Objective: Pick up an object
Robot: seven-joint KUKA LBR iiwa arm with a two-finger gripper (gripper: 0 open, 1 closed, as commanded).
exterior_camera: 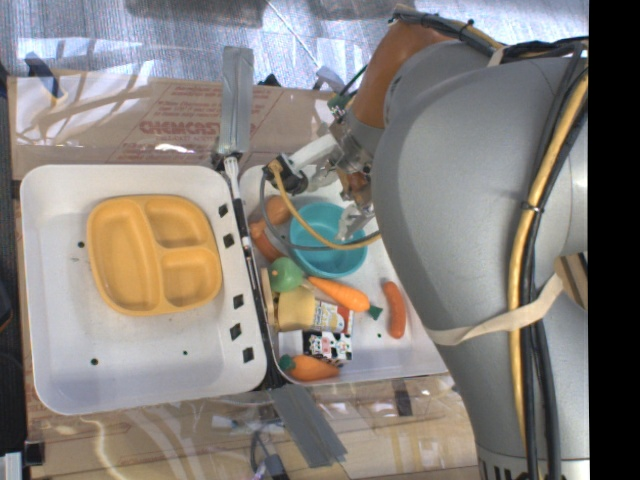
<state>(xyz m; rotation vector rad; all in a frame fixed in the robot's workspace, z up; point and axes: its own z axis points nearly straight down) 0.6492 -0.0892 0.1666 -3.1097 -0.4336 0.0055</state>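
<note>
A: Start with the big things. What is on the counter (150, 128)?

B: Two white bins side by side. The left bin (60, 368) carries a yellow divided plate (153, 252) and little else. The right bin (420, 353) is crowded, and the grey arm (480, 218) covers much of it, reaching in from the right with its orange band (385, 68) up near the top.

A: What could it pick?

B: A blue bowl (325, 243) sits near the bin's middle, with an orange ball-like thing (278, 211) touching its left edge. Below the bowl lie a toy carrot (340, 293), a small green fruit (285, 274), a pale yellow bottle with a label (305, 313), a black-and-white carton (328, 346), another orange vegetable (312, 368) at the bottom edge, and a red-orange sausage shape (395, 308) off to the right.

A: How would they handle?

B: My guess is light, hard plastic, smooth and apt to slip. The bowl looks stiff; its rim is the natural hold. The carrot wants a pinch across its thick middle.

A: And the arm's pose?

B: The wrist bends down over the bowl's upper right rim. The pincer (352, 208) hangs there, but cables and glare hide it. I cannot tell whether it is spread or pressed together, and I see nothing held in it.
</note>
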